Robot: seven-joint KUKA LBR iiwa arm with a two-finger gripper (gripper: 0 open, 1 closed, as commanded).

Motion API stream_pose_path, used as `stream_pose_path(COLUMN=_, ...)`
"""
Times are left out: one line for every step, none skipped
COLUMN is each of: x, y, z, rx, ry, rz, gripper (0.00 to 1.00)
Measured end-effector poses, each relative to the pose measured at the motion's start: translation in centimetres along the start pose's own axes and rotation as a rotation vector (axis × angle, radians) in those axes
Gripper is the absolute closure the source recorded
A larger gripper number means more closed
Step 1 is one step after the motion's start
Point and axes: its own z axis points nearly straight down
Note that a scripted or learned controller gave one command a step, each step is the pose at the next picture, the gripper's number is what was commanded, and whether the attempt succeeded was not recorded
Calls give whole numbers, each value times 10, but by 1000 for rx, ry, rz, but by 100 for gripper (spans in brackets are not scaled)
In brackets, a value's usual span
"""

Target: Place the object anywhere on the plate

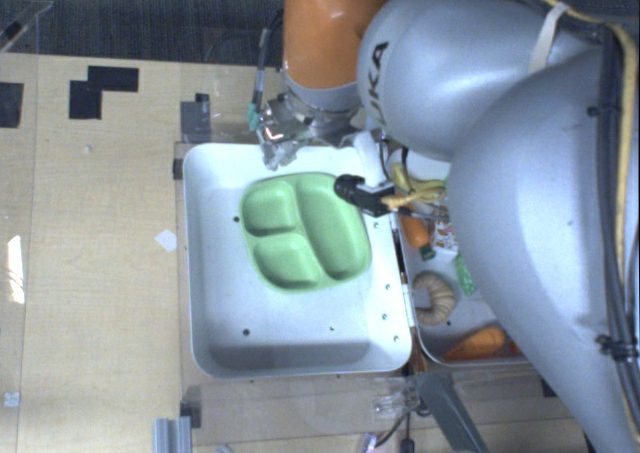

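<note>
Overhead, the grey arm [520, 191] sweeps in from the right across the right bin [432, 333], its orange band [325, 21] angled down so the gripper [278, 146] hangs at the far edge of the left bin [200, 271], just beyond the green plate [305, 231]. Whether the gripper is open or closed cannot be told. A brown curled object [435, 296] lies by the right bin's left edge, between the far orange piece [412, 231] and the near orange piece [480, 343], apart from the plate.

The gripper [279, 148] hangs at the left bin's [215, 281] upper edge, just above a green divided plate [305, 231] at frame centre; a tan ring [435, 297] lies lower right
</note>
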Motion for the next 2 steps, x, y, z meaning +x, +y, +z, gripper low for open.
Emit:
stream_pose_path(x=27, y=-1, z=-8, rx=-2, ry=0, rz=-166, gripper=100)
stream_pose_path(x=-2, y=-21, z=-113, rx=-5, ry=-2, rz=-188, gripper=100)
